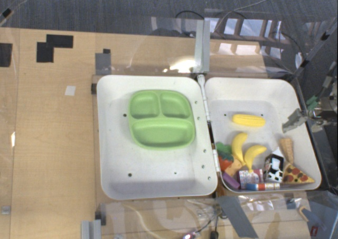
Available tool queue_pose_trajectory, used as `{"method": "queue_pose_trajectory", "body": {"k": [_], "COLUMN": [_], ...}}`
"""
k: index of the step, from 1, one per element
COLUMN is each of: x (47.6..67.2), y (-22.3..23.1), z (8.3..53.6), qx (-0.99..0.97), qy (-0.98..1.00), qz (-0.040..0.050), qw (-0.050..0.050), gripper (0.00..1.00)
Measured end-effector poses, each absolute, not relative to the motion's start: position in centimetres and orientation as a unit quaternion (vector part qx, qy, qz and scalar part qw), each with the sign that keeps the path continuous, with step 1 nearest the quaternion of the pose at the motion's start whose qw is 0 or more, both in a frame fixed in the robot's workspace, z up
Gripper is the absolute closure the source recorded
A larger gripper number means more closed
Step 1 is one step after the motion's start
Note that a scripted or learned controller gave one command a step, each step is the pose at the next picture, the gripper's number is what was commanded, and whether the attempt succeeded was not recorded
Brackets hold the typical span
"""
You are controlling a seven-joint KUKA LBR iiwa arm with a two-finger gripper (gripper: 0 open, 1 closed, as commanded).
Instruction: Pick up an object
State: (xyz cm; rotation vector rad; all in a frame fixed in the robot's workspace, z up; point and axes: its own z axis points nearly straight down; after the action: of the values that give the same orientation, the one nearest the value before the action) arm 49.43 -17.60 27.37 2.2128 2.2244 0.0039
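Observation:
The right bin [248, 90] holds a heap of toy food in its near half. A yellow corn cob [249, 120] lies alone in the middle. In front of it lie two bananas [246, 149], an ice cream cone [287, 149], a pizza slice [297, 175], a black-and-white cow-patterned piece [273, 166], red and green pieces [226, 158] and a small carton [248, 177]. My gripper [294, 120] hangs at the bin's right rim, just above the cone and to the right of the corn, with nothing seen in it.
A green divided plate [160, 119] lies in the left bin [113, 143]. A metal divider [207, 127] separates the two bins. A metal post [202, 47] and frame stand behind them. Wooden bench top stretches to the left.

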Motion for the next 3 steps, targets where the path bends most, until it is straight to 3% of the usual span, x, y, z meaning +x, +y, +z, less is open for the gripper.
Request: {"method": "queue_pose_trajectory", "body": {"k": [1, 2, 3], "x": [51.5, 49.3, 49.6], "y": [-14.9, -9.9, -9.6], "z": [11.1, 9.2, 10.3], "qx": [0.747, 0.608, 0.607], "qy": [0.665, 0.794, 0.795], "qz": [0.0012, 0.0050, 0.0082], "qw": [0.001, 0.011, 0.011], "gripper": [0.00, 0.00, 1.00]}}
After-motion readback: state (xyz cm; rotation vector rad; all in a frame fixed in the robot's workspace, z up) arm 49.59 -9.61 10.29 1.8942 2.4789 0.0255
